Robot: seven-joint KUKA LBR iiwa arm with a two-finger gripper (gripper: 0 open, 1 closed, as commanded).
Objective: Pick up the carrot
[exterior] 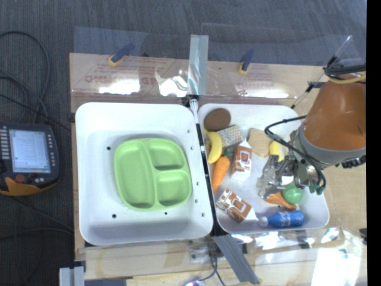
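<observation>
Orange and tapered, the carrot [219, 171] lies in the right bin [318, 218], close to the wall it shares with the left bin [86, 177]. Its thick end points up toward a banana [213, 146], which it touches or nearly touches; its tip points down toward a snack packet [233, 205]. A second packet [242, 159] sits just beside it on the right. A brown round thing [217, 119] rests at the bin's top corner.

The gripper [275, 182] hangs low over the right half of the same bin, well apart from the carrot. It is above a cluster of a green ball [293, 194], a small orange piece [280, 200] and a blue bottle [286, 220]. From this angle the metal parts blur together, so I cannot tell how wide the gripper is set, and nothing can be made out in its grasp. The left bin holds a green tray [152, 173].

My reading is that the reach is the step in hand, and the carrot is not yet picked. The next move calls for a shift across the bin toward the dividing wall, then a descent over the carrot's middle with the grip set across its narrow width. The tight spots are the banana above, the packet to the right and the wall to the left, so there is little room for a stray approach. The small orange piece under the gripper could be mistaken for the target.
</observation>
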